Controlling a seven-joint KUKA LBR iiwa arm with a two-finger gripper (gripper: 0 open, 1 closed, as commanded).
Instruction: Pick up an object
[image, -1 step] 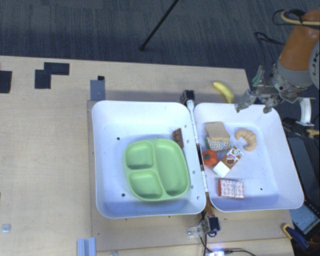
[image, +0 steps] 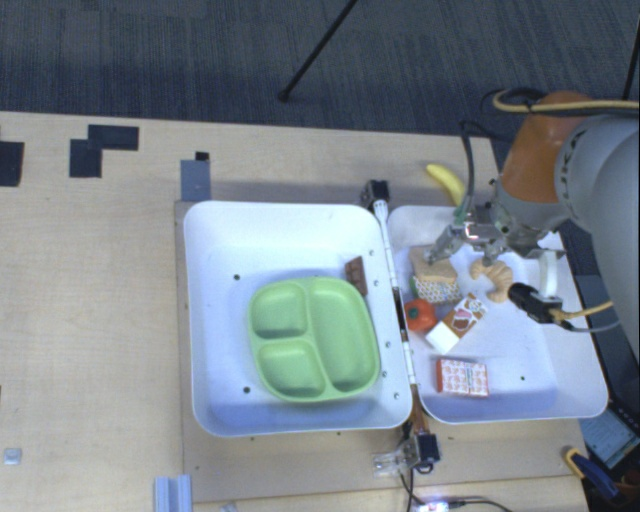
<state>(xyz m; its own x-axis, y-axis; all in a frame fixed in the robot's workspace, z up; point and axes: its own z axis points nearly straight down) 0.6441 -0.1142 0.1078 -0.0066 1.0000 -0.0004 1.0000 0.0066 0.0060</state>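
End effector over the right bin's clutter.
We see the end effector (image: 468, 238), fingers spread and holding nothing, just above a tan, blocky object (image: 433, 270) near the right bin's (image: 560, 395) left wall.

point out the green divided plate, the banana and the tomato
green divided plate (image: 313, 338): camera view, on the ridge where its compartments meet
banana (image: 446, 182): camera view, middle of its yellow curve
tomato (image: 420, 315): camera view, centre of its red top

Two white bins (image: 200, 300), one green tray (image: 312, 337), one banana (image: 445, 182), one tomato (image: 420, 315).
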